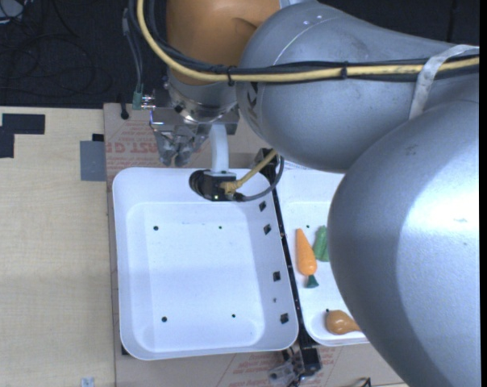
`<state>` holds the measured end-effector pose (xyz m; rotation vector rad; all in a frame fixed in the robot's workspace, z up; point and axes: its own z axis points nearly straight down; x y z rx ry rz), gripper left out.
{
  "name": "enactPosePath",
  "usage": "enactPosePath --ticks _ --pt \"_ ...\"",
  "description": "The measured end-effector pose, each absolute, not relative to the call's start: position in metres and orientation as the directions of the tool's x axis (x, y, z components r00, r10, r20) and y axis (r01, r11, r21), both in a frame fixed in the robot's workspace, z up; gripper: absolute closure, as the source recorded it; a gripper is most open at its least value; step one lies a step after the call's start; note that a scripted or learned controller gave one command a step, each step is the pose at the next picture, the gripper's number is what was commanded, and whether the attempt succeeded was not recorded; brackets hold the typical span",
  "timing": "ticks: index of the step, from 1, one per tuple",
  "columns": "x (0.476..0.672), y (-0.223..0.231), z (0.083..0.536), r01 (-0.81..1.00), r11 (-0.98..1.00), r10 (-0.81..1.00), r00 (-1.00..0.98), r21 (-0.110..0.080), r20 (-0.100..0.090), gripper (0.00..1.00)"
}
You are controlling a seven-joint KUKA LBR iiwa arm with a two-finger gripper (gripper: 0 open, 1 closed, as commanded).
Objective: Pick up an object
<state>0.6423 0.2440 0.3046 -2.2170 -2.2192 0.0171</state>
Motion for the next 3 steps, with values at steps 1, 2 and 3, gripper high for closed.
enactPosePath --ticks 1,2,3 --pt "0.643 0.245 0.320 1.000 0.006 1.000 -0.006 -0.005 -0.004 1.00" --pt "0.640 0.243 0.121 1.000 0.000 1.000 0.000 -0.015 -0.006 1.00" --pt "0.645 0.196 0.235 1.000 -0.003 1.000 0.003 0.005 0.000 1.00"
